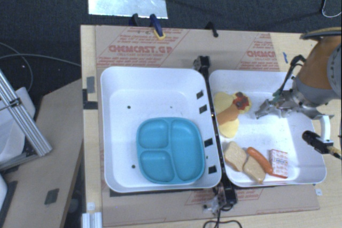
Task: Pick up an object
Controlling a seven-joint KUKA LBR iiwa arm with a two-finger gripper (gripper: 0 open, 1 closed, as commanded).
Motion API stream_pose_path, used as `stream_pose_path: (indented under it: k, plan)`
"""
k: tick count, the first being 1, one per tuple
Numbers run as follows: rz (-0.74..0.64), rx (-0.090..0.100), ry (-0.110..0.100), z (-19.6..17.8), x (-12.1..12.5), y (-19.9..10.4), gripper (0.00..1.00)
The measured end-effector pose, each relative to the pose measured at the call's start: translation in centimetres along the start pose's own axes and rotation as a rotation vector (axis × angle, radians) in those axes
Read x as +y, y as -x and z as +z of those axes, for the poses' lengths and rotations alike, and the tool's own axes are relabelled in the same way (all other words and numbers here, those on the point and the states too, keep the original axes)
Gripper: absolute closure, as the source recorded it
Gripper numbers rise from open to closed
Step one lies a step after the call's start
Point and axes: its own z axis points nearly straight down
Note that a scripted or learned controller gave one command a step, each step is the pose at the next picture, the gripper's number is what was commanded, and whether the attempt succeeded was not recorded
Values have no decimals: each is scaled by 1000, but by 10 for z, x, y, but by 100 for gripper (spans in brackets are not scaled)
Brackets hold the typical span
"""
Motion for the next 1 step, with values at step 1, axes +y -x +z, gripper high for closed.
stream_pose_path:
  k: [1]
  plan:
    - [9,7,-16,2,-63,5,0]
